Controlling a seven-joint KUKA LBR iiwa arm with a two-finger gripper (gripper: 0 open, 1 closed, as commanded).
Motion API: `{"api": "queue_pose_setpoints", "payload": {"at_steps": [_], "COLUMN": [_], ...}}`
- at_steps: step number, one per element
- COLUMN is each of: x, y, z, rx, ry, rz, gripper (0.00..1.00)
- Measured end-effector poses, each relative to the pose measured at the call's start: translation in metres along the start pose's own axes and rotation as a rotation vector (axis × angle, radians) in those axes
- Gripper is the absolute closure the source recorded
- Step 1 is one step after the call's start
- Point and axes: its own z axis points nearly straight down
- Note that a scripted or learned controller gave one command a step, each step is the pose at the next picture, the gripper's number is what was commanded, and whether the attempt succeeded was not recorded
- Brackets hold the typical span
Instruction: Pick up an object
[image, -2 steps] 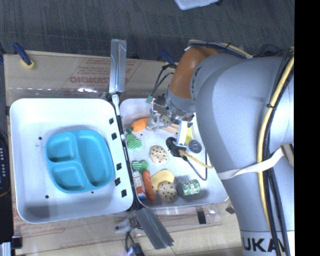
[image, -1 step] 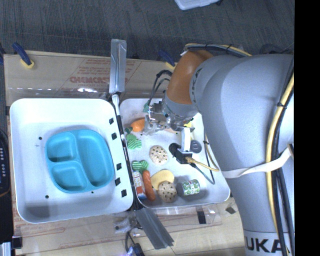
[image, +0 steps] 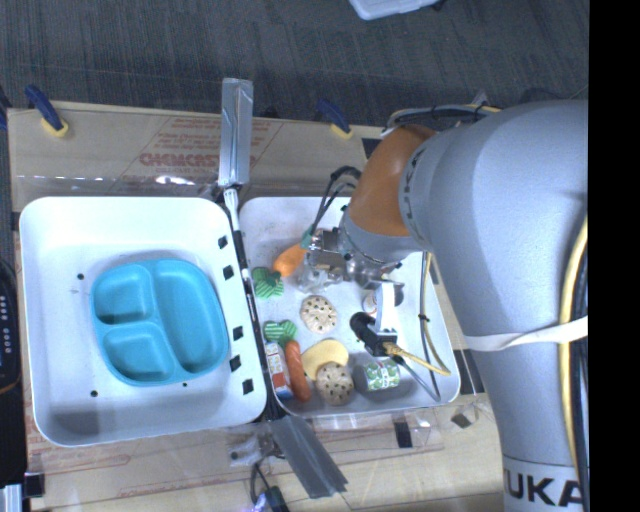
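Note:
My gripper (image: 322, 262) is low in the right bin (image: 262, 215), near its back left part. An orange piece (image: 289, 261) lies right beside it on the left, touching or nearly touching. A round speckled cookie (image: 319, 313) sits just in front of the gripper. A green striped piece (image: 267, 285) lies left of the cookie by the bin's left wall. The grey arm with its orange band (image: 385, 190) covers the bin's right half.
Along the right bin's front lie a green piece (image: 280, 330), a small bottle (image: 274, 362), a red sausage (image: 295, 367), a yellow piece (image: 324, 354), a speckled muffin (image: 335, 383) and a green can (image: 382, 377). The left bin (image: 50, 300) holds a blue divided tray (image: 158, 320).

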Motion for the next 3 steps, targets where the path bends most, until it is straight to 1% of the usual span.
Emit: {"api": "queue_pose_setpoints", "payload": {"at_steps": [1,2,3], "x": [0.001,-0.052,-0.088], "y": [0.000,0.047,0.078], "z": [-0.010,-0.002,-0.001], "rx": [0.003,-0.006,-0.002], "ry": [0.001,-0.001,0.001], "rz": [-0.004,-0.314,-0.038], "gripper": [1.00,1.00,1.00]}}
